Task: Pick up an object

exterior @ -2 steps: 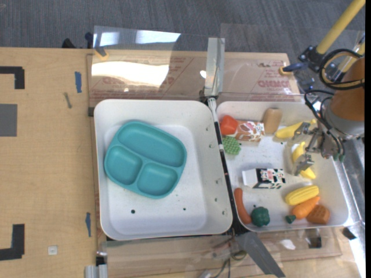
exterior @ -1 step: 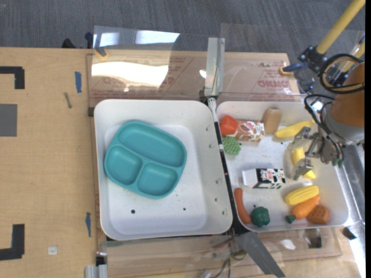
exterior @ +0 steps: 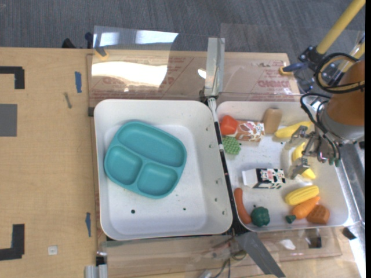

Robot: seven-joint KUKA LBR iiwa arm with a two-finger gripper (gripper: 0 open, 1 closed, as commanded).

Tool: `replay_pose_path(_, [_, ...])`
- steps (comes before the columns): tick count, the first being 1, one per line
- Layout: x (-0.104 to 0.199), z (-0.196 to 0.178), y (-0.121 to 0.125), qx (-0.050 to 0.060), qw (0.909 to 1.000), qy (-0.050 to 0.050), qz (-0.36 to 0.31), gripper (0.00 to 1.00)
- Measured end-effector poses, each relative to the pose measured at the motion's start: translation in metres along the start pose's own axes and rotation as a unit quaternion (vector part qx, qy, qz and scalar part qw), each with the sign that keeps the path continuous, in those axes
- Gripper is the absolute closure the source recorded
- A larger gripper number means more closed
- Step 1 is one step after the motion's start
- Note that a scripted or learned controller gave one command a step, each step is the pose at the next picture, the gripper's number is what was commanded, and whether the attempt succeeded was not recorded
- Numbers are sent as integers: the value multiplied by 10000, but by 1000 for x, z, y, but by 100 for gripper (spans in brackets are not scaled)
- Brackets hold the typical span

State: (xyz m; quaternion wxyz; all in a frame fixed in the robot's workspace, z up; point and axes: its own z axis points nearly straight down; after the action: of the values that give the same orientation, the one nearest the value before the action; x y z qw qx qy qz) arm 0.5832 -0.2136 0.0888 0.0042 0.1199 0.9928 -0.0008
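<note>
One yellow toy (exterior: 305,172) lies just under the hand (exterior: 301,158) in the right bin (exterior: 342,198) — grip state unclear.

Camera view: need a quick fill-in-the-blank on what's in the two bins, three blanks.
1. The teal tray lies in the ____ bin.
2. The milk carton lies in the same bin as the corn cob, the ____ one.
3. The gripper hovers over the ____ bin.

Missing words: left; right; right
</note>
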Motion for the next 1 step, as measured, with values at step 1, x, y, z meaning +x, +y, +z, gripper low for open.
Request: replay_pose_path(1, [-32,1,43,-7,9984,-9,565,0])
